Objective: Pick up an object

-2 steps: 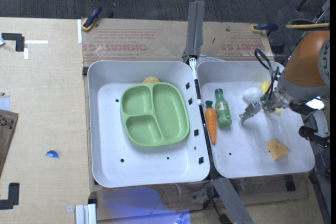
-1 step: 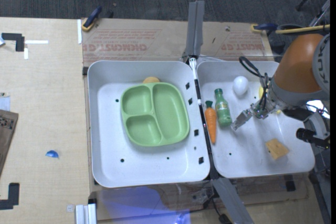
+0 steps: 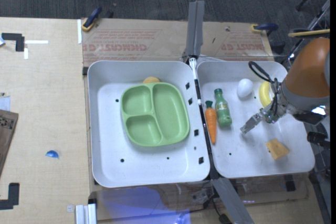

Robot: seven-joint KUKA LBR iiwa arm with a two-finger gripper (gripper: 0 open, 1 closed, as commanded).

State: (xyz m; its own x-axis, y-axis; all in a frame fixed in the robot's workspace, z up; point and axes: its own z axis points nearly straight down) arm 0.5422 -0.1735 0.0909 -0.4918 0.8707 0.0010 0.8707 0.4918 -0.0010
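Arm [image 3: 310, 68] reaches over right bin [image 3: 236, 157]; end effector [image 3: 251, 124] angled down-left, finger state unclear, above bare floor.

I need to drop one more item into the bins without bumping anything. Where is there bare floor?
Left bin: a bare strip along the front edge, below the green divided plate. Right bin: bare floor at front left, between the carrot and the tan block. Crowded: around the green bottle, white egg and gripper.
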